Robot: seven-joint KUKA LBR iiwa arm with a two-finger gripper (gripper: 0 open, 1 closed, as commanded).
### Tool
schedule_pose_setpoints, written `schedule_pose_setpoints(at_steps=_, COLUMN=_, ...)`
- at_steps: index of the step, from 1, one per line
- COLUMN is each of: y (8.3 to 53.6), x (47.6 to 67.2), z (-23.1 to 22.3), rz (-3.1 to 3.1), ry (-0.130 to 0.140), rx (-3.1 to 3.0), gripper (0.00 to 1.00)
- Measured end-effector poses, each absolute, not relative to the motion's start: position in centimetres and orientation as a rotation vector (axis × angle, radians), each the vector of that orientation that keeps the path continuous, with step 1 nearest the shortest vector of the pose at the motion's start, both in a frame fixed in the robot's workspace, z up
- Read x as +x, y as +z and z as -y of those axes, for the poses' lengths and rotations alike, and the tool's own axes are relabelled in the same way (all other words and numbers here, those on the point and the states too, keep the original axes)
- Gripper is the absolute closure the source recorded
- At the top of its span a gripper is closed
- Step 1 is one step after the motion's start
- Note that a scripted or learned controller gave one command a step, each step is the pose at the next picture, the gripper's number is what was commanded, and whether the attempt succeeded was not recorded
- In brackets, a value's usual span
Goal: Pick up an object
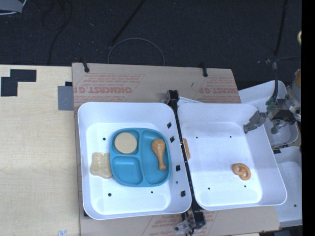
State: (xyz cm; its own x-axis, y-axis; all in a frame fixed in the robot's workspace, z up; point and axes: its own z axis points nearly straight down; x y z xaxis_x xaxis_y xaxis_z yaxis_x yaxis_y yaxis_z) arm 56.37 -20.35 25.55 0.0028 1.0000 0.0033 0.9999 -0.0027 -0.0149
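Ideally, the gripper, jaws apart at the right bin's right rim, descends squarely over the pretzel near the bin's front edge.

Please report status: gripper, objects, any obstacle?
Gripper over right bin's far right corner, holding nothing. Pretzel lies loose in that bin. Nothing blocks it.

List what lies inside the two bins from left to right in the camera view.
Toast slice → blue divided plate holding a round patty → drumstick on that plate → pretzel in the right bin.
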Motion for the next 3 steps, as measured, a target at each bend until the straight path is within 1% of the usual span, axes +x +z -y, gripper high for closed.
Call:
schedule_pose_setpoints(at_steps=1, y=26.3, x=56.6, z=20.3, rz=2.22, ry=0.002, rx=-2.22, gripper=0.0)
schedule_pose_setpoints(at_steps=2, y=21.4, x=56.7, z=19.4, rz=2.219, ry=0.004, rx=-2.217, gripper=0.0)
schedule_pose_setpoints(at_steps=3, y=16.7, x=56.2, z=18.6, rz=2.218, ry=0.004, rx=-2.217, gripper=0.0)
